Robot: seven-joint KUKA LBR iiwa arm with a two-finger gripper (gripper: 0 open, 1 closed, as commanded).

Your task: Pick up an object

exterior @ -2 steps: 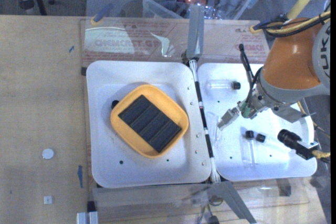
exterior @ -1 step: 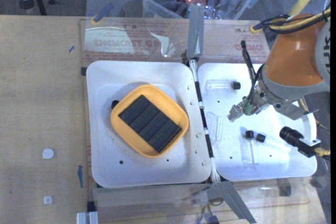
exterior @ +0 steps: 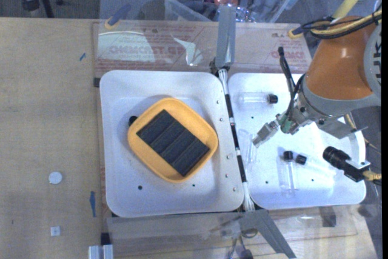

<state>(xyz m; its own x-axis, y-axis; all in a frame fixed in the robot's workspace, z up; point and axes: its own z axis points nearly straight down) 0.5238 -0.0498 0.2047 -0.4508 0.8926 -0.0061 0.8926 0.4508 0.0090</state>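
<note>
2 white bins (exterior: 115, 130) on the table; we see the pincer (exterior: 264, 133) low over the right bin, fingers look pressed together on nothing, though blurry. Yellow tray with dark slats (exterior: 172, 139) lies in the left bin; small clear vials (exterior: 288, 168) near the pincer.

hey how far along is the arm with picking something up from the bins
Nothing looks picked up yet. The yellow pad with dark slats lies in the left bin, and the small clear vials with black caps lie on the floor of the right bin. In hand: the gripper hangs low over the right bin's left side, with nothing visible between its fingers. Left: grasp an object and lift it.
</note>
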